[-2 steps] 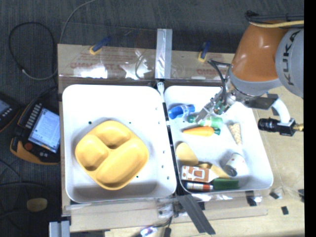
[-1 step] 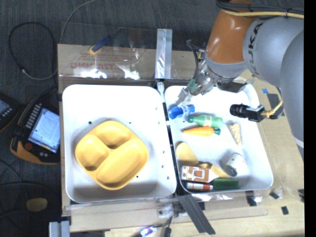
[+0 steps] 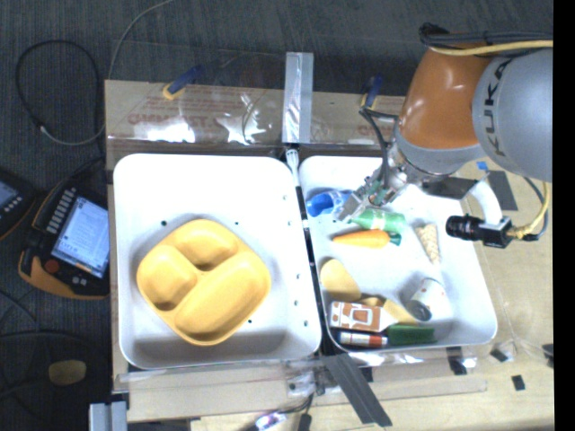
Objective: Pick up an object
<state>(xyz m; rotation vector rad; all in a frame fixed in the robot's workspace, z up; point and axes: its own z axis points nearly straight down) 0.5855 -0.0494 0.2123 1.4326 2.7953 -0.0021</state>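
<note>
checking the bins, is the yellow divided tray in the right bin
No, the yellow divided tray lies in the left bin.

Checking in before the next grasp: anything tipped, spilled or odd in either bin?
Nothing spilled or damaged. The yellow divided tray sits askew in the left bin. Right-bin items lie jumbled, normal clutter; the gripper hovers above the green object.

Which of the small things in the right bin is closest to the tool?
The green item, directly under the tool near the bin's top. The orange carrot lies just below it; the blue item sits to its left.
</note>
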